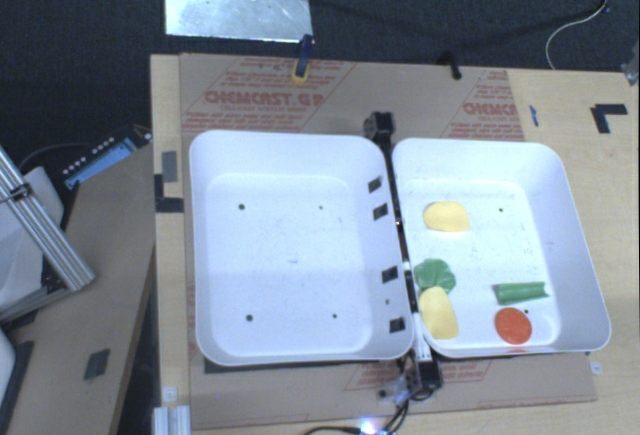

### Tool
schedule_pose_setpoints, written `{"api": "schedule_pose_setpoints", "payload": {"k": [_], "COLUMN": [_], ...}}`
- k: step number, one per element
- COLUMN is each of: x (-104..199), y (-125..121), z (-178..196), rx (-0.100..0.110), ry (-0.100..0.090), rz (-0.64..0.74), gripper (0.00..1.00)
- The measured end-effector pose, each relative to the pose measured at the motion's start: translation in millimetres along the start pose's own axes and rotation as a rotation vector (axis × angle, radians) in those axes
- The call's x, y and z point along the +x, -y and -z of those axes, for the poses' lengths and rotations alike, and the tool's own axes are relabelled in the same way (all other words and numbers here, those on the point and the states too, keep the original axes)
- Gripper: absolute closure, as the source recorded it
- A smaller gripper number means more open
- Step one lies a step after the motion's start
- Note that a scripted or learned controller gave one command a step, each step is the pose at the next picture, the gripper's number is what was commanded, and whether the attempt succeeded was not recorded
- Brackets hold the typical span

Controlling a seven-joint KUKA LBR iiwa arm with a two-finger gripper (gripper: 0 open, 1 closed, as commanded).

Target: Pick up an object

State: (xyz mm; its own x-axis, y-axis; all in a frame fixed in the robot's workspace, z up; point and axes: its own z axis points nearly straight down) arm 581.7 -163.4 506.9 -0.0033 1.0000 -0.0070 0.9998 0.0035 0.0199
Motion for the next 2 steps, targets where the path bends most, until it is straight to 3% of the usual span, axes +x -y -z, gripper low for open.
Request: {"api": "schedule_pose_setpoints", "payload": {"k": [1, 2], "x": [13, 12], "y": [63, 76], "z": [33, -166], "rx": [0.012, 0.033], "ry": [-0.006, -0.010], "rz": [0.001, -0.003], "gripper": [1.00, 1.00]}}
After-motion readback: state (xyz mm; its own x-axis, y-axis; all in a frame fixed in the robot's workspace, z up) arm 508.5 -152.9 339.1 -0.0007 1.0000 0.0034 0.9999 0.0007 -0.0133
